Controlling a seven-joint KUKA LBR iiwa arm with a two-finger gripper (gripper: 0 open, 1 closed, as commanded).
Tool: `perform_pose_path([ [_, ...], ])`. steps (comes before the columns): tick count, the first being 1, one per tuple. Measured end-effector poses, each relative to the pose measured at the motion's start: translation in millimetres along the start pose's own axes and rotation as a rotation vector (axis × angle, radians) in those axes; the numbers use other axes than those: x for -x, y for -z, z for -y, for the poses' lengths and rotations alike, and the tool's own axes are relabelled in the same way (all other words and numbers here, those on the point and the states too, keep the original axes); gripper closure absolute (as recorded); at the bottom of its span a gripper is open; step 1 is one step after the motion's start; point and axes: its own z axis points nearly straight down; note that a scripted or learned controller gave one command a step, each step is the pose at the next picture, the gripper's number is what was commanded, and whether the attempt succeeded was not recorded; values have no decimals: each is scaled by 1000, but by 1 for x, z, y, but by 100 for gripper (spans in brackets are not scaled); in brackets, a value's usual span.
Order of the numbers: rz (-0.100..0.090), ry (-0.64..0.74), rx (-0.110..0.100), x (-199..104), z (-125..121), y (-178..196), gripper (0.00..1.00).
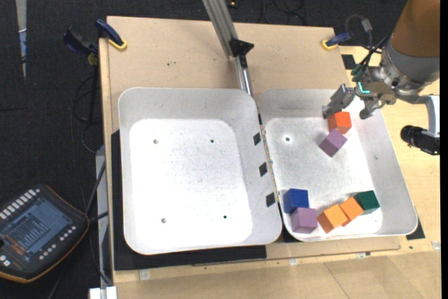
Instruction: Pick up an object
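Apparently mid-attempt: gripper low over the right bin, nothing yet lifted.

Its two fingers are spread wide and hold nothing that I can see. An orange cube lies just below and between them, a little toward the left finger; whether either finger touches it cannot be told. A tilted purple cube sits just beside the orange one, nearer the camera. Five more blocks cluster along the bin's near wall: blue, purple, two orange and green, well apart from the fingers. Judging from this, the approach looks nearly done; closing on the cube and raising it remain. The left bin plays no part.
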Motion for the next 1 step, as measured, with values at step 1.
perform_pose_path([
  [1,1,0,4,0,-1,2,0],
])
